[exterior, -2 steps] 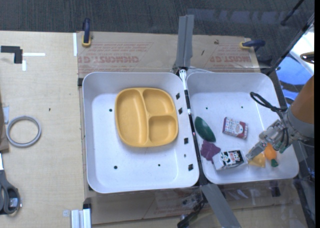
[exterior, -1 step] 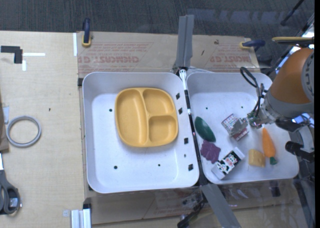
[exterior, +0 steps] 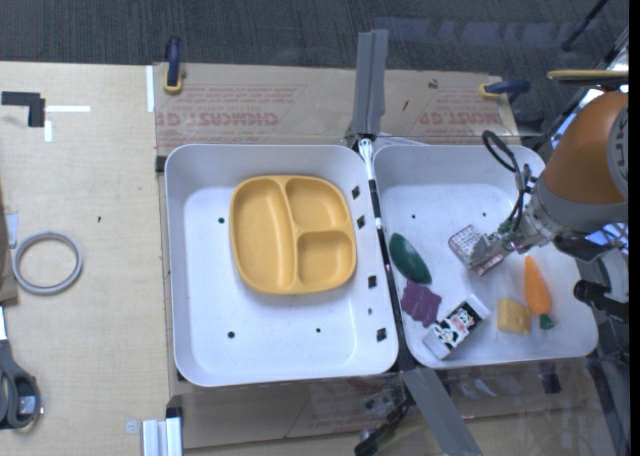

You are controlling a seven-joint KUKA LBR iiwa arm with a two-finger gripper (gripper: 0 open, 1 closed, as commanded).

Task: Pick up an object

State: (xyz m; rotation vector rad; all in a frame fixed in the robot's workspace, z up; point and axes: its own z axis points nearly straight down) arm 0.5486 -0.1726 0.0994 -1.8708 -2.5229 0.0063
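A small printed packet (exterior: 464,241), its lettering too small to read, lies in the right bin (exterior: 440,179), touching the gripper (exterior: 487,256); whether it is gripped, I cannot tell. Mirrored red print marks the cardboard (exterior: 250,109).

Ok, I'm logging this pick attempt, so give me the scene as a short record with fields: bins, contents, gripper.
left bin: yellow divided plate
right bin: green piece, purple piece, black-and-white carton, yellow piece, carrot, small printed packet
gripper: low in the right bin, beside the packet
bench, left: grey ring
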